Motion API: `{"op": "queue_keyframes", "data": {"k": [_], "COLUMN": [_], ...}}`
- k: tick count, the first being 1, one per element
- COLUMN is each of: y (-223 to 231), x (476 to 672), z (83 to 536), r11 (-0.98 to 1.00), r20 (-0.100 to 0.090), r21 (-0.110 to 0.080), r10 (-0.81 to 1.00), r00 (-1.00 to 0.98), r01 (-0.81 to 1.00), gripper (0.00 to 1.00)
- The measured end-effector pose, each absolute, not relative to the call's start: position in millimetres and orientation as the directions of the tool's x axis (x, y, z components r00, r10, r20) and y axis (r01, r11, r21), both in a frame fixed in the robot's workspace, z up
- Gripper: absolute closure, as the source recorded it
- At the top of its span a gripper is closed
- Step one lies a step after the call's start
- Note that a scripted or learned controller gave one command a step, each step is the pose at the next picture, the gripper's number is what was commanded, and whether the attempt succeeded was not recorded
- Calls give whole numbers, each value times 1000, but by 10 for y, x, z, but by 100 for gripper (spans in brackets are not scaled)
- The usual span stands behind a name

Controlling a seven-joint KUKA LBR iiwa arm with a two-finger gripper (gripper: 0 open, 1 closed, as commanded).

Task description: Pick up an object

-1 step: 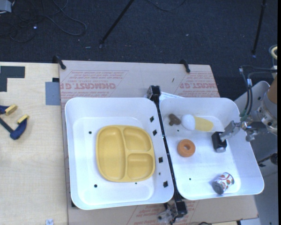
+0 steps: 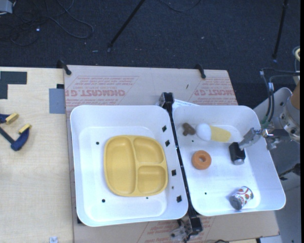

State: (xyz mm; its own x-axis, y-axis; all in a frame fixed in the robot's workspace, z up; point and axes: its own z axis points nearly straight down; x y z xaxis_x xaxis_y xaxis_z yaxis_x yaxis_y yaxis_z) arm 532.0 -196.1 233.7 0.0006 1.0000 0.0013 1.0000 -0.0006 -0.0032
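The right bin [image 2: 266, 186] holds an orange ring-shaped donut [image 2: 201, 160] near its middle. Along its far side lie a small brown lump [image 2: 188, 129], a white egg-shaped thing [image 2: 204, 131] and a pale yellow block [image 2: 221, 134], close together. A crushed can [image 2: 241, 197] with red and silver print lies in the near right corner. My gripper [image 2: 267, 134] is at the right rim of this bin, right of the yellow block and above the can. It touches none of these things.
The left bin [image 2: 86, 135] holds a yellow divided plate [image 2: 136, 165]. A black divider [image 2: 173, 151] runs between the bins. Blue and yellow clamps [image 2: 12, 130] lie on the wooden bench at far left. Open floor in the right bin lies between the donut and the can.
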Motion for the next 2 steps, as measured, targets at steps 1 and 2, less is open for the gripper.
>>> {"op": "queue_keyframes", "data": {"k": [1,2], "y": [-1894,-1894], "x": [5377,5422], "z": [1869,1242], "r11": [1,0], "r20": [2,3], "r21": [-6,-7], "r10": [1000,1000], "r00": [-1,0], "r01": [1000,1000], "gripper": [0,0]}}
